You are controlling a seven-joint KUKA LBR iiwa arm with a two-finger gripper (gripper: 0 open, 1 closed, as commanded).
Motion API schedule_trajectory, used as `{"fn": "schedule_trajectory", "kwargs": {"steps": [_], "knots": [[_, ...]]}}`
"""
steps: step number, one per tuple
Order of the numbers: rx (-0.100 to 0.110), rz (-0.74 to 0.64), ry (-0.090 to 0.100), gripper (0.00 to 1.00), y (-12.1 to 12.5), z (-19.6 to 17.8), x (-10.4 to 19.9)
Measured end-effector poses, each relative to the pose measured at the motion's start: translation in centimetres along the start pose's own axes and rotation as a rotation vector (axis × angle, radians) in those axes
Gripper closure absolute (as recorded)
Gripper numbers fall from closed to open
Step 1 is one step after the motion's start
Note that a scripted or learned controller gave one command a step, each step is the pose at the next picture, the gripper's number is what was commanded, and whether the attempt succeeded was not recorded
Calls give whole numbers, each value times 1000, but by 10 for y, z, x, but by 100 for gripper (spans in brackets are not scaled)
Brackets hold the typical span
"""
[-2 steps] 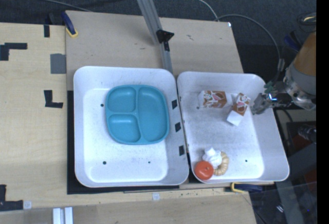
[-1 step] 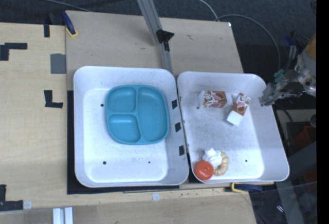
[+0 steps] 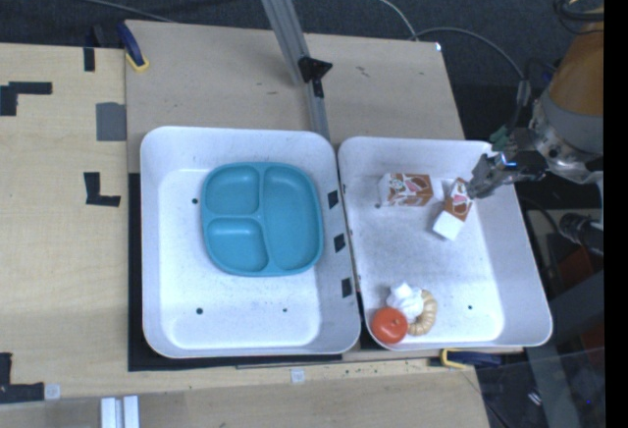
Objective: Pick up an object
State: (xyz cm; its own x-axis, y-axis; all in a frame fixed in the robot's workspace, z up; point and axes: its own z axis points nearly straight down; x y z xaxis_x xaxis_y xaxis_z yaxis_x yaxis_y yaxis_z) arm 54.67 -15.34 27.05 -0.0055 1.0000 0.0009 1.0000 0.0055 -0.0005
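In the right bin (image 3: 510,318) lie a brown and white carton (image 3: 406,188), a small orange and white box (image 3: 452,211), and a red, white and tan toy cluster (image 3: 402,314) near the front edge. My gripper (image 3: 484,176) hangs at the bin's upper right, its tip just right of the small box's top end, touching or nearly touching it. The arm comes in from the right edge.
The left bin (image 3: 172,318) holds a teal divided plate (image 3: 262,217). A grey metal post (image 3: 285,14) slants in from the top to the ridge between the bins. Cables run along the back of the bench.
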Motion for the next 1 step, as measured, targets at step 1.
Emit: {"fn": "schedule_trajectory", "kwargs": {"steps": [1], "knots": [[1, -2, 1, 100, 8, 14, 61]]}}
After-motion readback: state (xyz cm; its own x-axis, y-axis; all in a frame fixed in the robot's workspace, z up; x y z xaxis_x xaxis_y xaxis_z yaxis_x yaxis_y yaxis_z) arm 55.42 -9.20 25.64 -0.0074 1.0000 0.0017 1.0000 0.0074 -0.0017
